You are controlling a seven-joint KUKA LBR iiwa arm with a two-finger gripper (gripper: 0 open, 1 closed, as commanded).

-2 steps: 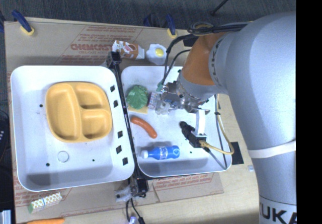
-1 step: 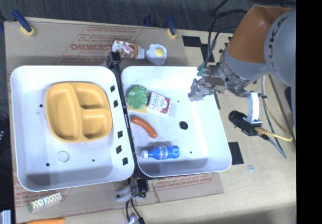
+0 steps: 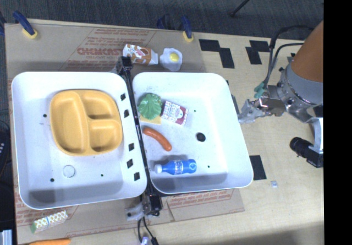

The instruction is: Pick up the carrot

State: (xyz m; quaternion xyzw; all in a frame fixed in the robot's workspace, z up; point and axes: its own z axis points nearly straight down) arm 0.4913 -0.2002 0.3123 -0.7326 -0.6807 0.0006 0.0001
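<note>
Beige surface carried two white bins; the carrot lay in the right bin, between lettuce and bottle. The gripper hovered outside that bin; its fingers' state couldn't be told.

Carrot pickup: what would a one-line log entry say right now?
carrot: lying in right bin | gripper: outside bin, right of it, apart from carrot | pickup: not yet done

Two white bins. The left holds a yellow tray. The right holds an orange carrot, a green leafy piece, a red-and-white carton and a blue bottle.
</note>
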